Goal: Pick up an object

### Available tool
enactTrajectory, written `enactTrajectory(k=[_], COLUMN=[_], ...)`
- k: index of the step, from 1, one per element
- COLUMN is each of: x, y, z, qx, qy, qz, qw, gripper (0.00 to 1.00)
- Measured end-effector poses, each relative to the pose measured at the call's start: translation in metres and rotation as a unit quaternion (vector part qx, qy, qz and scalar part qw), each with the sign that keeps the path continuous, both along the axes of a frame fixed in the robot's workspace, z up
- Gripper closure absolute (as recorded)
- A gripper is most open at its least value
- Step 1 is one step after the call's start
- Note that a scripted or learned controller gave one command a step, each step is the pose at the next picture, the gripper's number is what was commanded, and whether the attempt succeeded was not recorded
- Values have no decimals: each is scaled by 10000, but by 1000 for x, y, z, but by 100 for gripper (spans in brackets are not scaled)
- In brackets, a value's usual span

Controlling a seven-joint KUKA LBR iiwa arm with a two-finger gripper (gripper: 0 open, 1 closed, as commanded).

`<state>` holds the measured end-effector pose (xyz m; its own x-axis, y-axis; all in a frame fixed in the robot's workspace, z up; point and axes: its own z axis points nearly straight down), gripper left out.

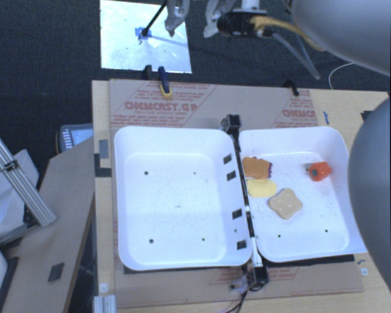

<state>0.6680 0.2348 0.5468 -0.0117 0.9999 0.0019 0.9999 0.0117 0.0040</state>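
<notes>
Bright, even overhead light. The two white bins (177,202) look nearly washed out, with only soft, faint shadows along their inner walls. A shiny metal sheet (145,35) at the top shows strong glare. The grey arm (369,177) at the right edge is large and blurred, out of focus. The picture is slightly grainy overall.

A shiny silver sheet (131,43) lies on the dark carpet (49,55) just left of and below the jaws of the gripper (194,18), with a yellow-tipped clamp (165,85) directly beneath them at the edge of the printed cardboard (256,104). Farther below the jaws a black clip (231,122) sits on that cardboard. An aluminium rail (24,189) lies well off to their lower left.
</notes>
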Motion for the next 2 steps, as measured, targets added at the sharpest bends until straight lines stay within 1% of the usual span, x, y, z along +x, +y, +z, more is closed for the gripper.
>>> enactTrajectory(k=[1, 2], x=[0, 0], y=[0, 0], z=[12, 11], qx=[6, 4], qy=[-15, -9], qz=[20, 25], qw=[10000, 10000], gripper=[100, 0])
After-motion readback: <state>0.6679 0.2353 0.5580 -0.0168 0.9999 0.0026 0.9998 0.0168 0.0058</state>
